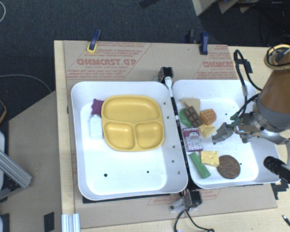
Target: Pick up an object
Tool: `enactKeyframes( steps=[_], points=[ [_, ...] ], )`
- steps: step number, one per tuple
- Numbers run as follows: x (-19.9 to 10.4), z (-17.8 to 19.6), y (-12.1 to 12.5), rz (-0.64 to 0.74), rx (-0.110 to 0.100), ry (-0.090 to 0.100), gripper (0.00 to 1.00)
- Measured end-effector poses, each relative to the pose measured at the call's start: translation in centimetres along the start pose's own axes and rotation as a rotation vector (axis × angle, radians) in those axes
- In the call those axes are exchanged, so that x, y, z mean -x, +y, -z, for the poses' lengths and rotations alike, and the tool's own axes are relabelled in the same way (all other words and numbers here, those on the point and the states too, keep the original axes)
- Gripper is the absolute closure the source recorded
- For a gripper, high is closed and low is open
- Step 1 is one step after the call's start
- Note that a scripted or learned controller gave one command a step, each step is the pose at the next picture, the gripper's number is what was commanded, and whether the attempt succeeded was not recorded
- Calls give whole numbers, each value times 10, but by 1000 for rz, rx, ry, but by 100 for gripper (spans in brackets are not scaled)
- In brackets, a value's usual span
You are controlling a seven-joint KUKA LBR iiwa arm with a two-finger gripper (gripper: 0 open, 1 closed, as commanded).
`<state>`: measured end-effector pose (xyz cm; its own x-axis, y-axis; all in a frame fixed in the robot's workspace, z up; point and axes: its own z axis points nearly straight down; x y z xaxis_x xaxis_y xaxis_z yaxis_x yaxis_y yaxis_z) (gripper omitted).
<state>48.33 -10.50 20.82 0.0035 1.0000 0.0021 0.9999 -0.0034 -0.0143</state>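
My gripper (221, 134) hangs over the middle of the right bin (241, 93), its dark fingertips pointing left toward a pile of play food. Close to it lie a yellow cheese piece (206, 130), an orange waffle-like piece (208, 116), a brown chocolate bar (192, 116) and a small pink-and-white packet (192, 139). Nearer the front sit a yellow cheese square (210, 158), a green stick (199, 165) and a brown round cookie (228, 166). No object is visible between the fingers.
The left bin (125, 178) holds a yellow three-compartment tray (132, 122) with a white bottle with a purple cap (95, 120) beside it. A black clip (165, 74) sits where the bins meet at the back. The arm's orange band (280, 88) looms over the right bin's right side.
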Motion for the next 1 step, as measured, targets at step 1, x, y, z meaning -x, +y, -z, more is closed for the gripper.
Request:
enactKeyframes(
  steps=[1],
  points=[
    [0, 7, 3, 3, 15, -2, 0]
  ],
)
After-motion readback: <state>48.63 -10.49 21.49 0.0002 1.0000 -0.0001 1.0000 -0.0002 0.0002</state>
